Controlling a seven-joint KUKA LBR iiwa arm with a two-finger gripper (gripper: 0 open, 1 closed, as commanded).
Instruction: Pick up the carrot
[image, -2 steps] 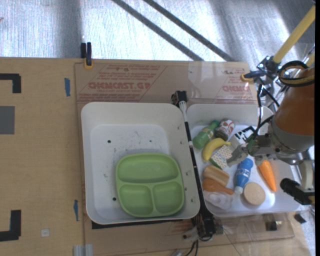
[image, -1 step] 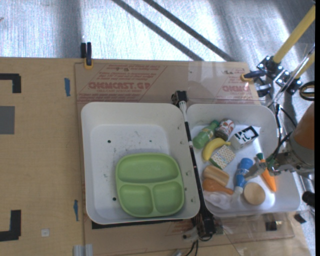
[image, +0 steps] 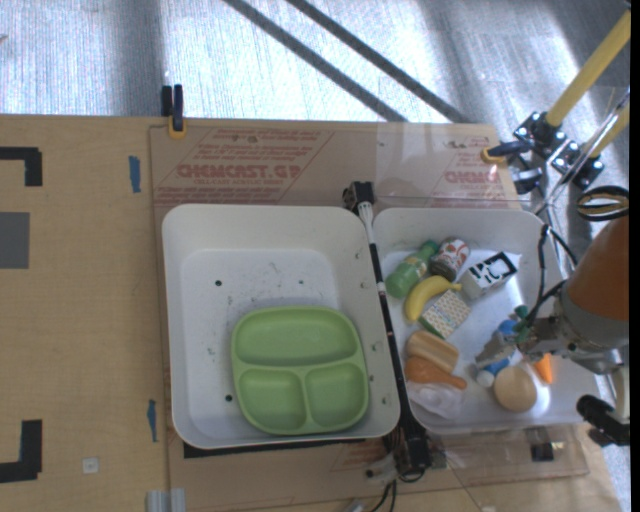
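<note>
At the lower right of the frame I see the end effector (image: 528, 345) low in the right bin (image: 470, 222), its state unreadable, probably reaching toward the carrot (image: 437, 373) lying apart to its left beside the bread (image: 433, 349).
</note>
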